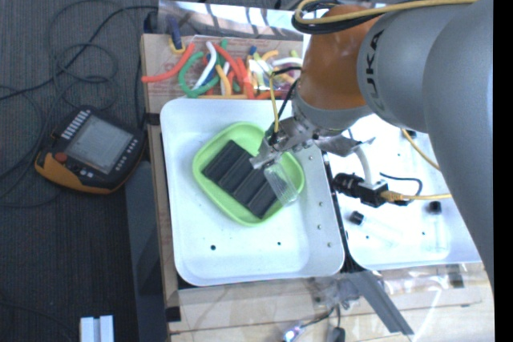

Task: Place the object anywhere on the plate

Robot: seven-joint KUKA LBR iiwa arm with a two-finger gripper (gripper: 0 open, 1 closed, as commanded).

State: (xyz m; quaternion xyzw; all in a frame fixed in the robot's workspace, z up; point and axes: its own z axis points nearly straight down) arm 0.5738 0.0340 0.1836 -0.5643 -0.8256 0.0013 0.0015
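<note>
So the dark grey object (240,172) is sitting on the green plate (210,184), which itself lies in the left white bin (240,252). We see it as a flat, ribbed, blocky slab, roughly rectangular, lying diagonally across the plate from upper left to lower right and covering most of the plate's middle. The plate is a rounded lime green dish with a shallow rim.

The hand (272,160) is right over the plate's right side, just above the object's upper right end. We can see clear plastic-looking fingers (280,180) angled down toward the plate's rim, but we honestly can't tell if they're apart or together, and we don't see the object between them. The arm (417,52) comes in from the right, big grey body with the orange band (337,68) just above the wrist, leaning down and left. A yellow cable runs down along the wrist.

The right bin (401,244) has some small black bits and a cable lying in it. Behind the bins on the worktop (156,68) there's a tangle of colourful toys or tubes (216,68), red, green, white, orange. Off to the left, on the dark carpet floor (64,268), lies the teach pendant (88,150) with its cable snaking around.
</note>
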